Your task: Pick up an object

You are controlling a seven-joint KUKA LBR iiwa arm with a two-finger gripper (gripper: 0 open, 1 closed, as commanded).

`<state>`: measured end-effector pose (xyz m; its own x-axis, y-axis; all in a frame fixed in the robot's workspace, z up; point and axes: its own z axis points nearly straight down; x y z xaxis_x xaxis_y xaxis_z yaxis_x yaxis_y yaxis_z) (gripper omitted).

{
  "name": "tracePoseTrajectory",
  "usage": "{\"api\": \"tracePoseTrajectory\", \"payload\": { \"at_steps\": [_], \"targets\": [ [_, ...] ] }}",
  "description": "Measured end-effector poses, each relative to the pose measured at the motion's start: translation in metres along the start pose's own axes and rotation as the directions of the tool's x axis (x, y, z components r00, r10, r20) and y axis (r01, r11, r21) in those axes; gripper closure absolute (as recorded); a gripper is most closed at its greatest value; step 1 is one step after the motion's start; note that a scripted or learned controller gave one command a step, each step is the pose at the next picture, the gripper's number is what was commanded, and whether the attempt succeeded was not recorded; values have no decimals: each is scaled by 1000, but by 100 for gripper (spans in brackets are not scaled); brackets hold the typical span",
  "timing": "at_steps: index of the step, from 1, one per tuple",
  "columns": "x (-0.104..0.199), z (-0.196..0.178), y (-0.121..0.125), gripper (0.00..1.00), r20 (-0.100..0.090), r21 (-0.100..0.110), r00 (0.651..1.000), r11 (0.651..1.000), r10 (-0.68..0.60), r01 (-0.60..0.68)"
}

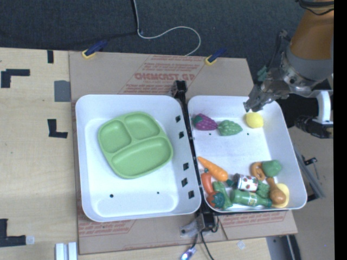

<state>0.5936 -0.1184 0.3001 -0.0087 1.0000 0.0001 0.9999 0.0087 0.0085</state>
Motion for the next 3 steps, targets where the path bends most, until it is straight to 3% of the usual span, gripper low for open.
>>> {"api": "tracePoseTrajectory", "payload": {
  "at_steps": [1,2,3],
  "targets": [
    [41,18,-84,100,-2,16,1000,1000,6,-6],
    [65,116,-101,100,-2,23,1000,1000,6,-6],
    [150,-36,-107,100,-5,-6,1000,1000,-5,5]
  ]
}}
